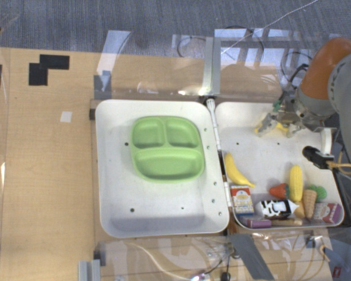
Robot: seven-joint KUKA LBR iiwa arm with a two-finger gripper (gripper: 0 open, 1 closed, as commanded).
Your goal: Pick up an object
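Objects for picking lie heaped in the near part of the right bin (pixel 245 122), all well apart from the gripper (pixel 279 123). Working left to right across the bench (pixel 41 174): the left bin (pixel 114 157) carries a green divided plate (pixel 165 148), set flat near its middle, three compartments facing up. A metal divider rail (pixel 213 133) separates the two bins. In the right bin, a banana (pixel 235 171) lies against the left wall, slanted. Just below it stands a small red and white carton (pixel 241 200). A purple stick-shaped item (pixel 256 222) lies along the near wall. Beside the carton lies a black and white toy (pixel 276 207), touching a red item (pixel 279 190) above it. A corn cob (pixel 296 182) stands upright next, with an ice-cream cone (pixel 309 202) just beside it and a green item (pixel 320 191) further right. A pinkish packet (pixel 330 212) sits in the near right corner.

The gripper hangs over the far part of the right bin, above bare white floor, its yellowish fingers (pixel 268 126) spread apart and pointing down, nothing between them. The heap lies nearer the camera than the gripper; corn cob and banana are the closest items, neither touching it
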